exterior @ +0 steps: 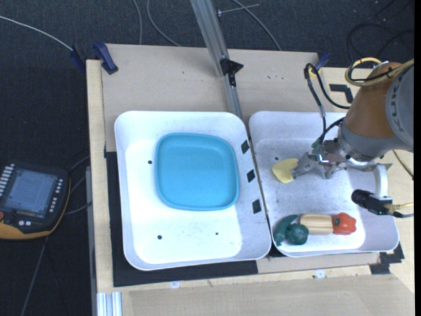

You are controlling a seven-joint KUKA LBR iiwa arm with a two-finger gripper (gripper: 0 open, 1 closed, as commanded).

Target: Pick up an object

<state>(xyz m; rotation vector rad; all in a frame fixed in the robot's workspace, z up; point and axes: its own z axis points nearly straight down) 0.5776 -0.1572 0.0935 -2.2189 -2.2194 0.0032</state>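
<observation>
A small pale yellow piece [283,171] lies on the floor of the right bin [276,127], near its left wall. My gripper [306,168] is low in that bin, right beside the yellow piece on its right and touching or nearly touching it. Along the bin's front wall lie a dark green rounded object [291,232], a tan wooden cylinder [317,224] and a red object [344,224] in a row. The grey arm with its orange band [368,110] comes in from the right over the bin.
The left bin [131,176] holds a light blue square plate [197,170]. A metal pole [214,31] slants across the back between the bins. Black cables and a black sensor [368,201] hang off the wrist over the right bin's right side.
</observation>
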